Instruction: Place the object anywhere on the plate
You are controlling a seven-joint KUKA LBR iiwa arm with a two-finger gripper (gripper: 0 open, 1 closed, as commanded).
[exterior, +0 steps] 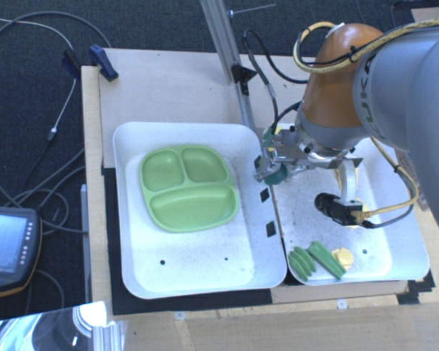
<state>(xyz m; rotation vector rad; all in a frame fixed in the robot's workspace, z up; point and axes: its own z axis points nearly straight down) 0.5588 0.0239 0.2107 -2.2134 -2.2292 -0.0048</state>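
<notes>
Overhead, the claw (271,168) sits low at the seam between the two bins, over the right bin's (395,218) left edge; whether it is open or gripping anything I cannot tell. Green plate (188,187) lies in the left bin (197,265). Green and yellow objects (320,259) lie at the right bin's front edge, well apart from the claw.

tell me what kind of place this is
Probably a robotics lab test bench: a grey arm reaches over two white bins, loose cables trail on dark carpet, and a screened handheld unit sits at the left edge.
</notes>
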